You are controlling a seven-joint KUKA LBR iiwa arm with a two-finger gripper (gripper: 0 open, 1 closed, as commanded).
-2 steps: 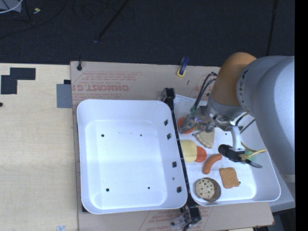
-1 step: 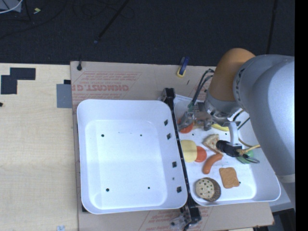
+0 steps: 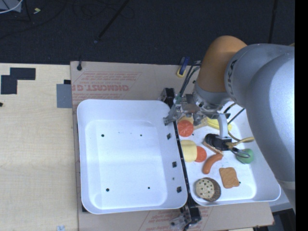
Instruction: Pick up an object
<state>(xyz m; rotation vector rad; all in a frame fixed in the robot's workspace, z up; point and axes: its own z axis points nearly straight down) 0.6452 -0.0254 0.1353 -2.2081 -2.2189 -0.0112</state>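
Orange shows just under the pincer (image 3: 185,115), which hangs at the far left corner of the right bin (image 3: 269,189), close to the dividing wall. Whether it is spread or closed I cannot tell, and nothing is visibly held in it. The orange-red round piece (image 3: 186,127) beneath it looks the likeliest target.

Outward, the risks gather. A pale yellow block (image 3: 188,150) sits just nearer, with a red piece (image 3: 200,154) touching it; a descent that lands off-centre could nudge these or pinch two things at once. The bin wall lies right beside the pincer on the left, so a finger might strike the rim instead of clearing it. The round piece may also roll or slip out under a squeeze. Farther right and nearer lie a sausage (image 3: 212,162), a cookie (image 3: 207,188) and a brown cracker (image 3: 229,177), well clear. The left bin (image 3: 84,129) stands alongside.
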